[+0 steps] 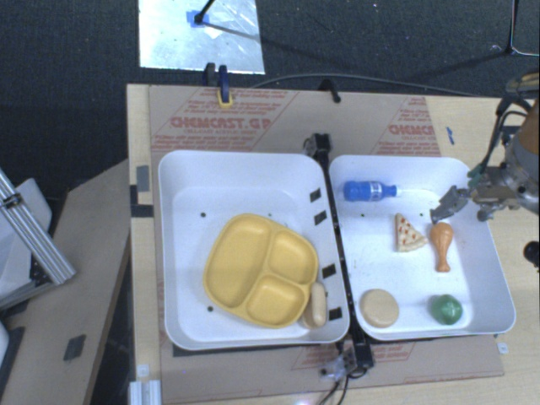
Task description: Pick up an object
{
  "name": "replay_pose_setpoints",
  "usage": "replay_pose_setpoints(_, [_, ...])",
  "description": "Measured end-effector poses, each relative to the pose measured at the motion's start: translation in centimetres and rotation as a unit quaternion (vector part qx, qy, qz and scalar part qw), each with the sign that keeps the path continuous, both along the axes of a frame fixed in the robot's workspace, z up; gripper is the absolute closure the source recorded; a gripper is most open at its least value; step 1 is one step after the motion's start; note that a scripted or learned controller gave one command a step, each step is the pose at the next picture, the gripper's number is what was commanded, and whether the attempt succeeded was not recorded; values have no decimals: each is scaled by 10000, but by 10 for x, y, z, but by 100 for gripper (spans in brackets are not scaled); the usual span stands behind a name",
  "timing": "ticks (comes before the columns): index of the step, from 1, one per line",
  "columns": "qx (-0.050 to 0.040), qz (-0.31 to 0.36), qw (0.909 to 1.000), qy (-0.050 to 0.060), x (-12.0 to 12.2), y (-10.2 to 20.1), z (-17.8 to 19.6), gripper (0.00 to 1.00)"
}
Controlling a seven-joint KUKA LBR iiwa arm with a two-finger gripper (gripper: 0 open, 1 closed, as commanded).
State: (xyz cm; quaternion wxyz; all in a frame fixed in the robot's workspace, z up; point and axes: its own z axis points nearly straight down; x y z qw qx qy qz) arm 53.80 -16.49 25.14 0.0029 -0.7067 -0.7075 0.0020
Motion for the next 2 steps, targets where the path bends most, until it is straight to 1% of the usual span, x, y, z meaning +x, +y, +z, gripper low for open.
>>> replay_pose_setpoints(1, [-9,11,10000,-42,2,0,4,0])
replay_pose_setpoints(2, [-3,0,10000,-18,-4,-5,-55,0])
